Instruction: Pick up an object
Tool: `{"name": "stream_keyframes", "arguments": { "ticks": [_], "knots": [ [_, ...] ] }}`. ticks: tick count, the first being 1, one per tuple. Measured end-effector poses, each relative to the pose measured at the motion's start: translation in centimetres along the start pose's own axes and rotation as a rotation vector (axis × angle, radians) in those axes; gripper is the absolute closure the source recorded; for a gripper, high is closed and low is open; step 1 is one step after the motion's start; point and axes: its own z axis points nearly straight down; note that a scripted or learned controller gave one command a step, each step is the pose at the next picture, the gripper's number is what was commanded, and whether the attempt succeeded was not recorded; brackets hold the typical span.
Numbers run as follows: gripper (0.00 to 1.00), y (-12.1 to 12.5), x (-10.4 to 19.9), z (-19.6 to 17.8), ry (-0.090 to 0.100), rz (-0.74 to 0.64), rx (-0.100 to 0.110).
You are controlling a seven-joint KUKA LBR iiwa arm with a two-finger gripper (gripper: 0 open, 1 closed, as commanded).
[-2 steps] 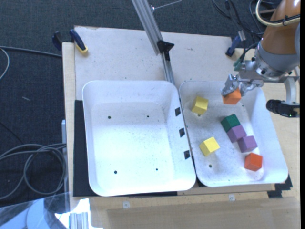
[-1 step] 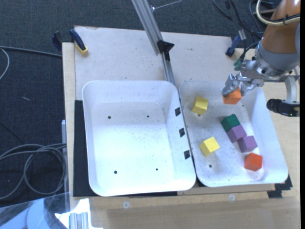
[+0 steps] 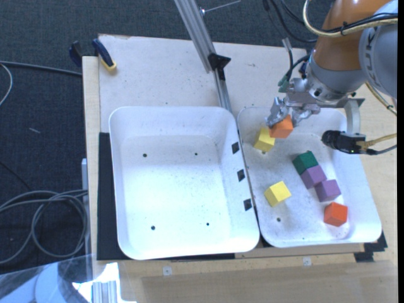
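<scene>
Orange block (image 3: 335,214) lies exposed; end effector (image 3: 282,120) partly hides another orange block (image 3: 282,129).

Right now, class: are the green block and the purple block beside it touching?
Touching: the camera view shows the green block pressed against the purple block, no gap.

My arm (image 3: 360,36) runs off the top and right edges of the view, so its upper links are cut away. My wrist covers the far rim of the right bin (image 3: 372,201) and part of that bin's far corner. My gripper (image 3: 282,120) hangs over an orange block (image 3: 282,129); the block's upper part is hidden under my fingers (image 3: 276,113), and whether they close on it or merely sit above it is too small to tell. A yellow block (image 3: 265,141) beside it is partly overlapped by the orange one. The bench's (image 3: 158,74) near edge is cut off at the bottom right corner.
</scene>
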Motion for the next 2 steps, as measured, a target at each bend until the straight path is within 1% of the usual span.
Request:
{"name": "stream_keyframes", "arguments": {
  "ticks": [1, 2],
  "knots": [
    [1.00, 0.4, 5.0, -1.0, -0.002, 0.000, -0.004],
    [1.00, 1.3, 10.2, -0.7, -0.002, 0.001, -0.004]
  ]
}}
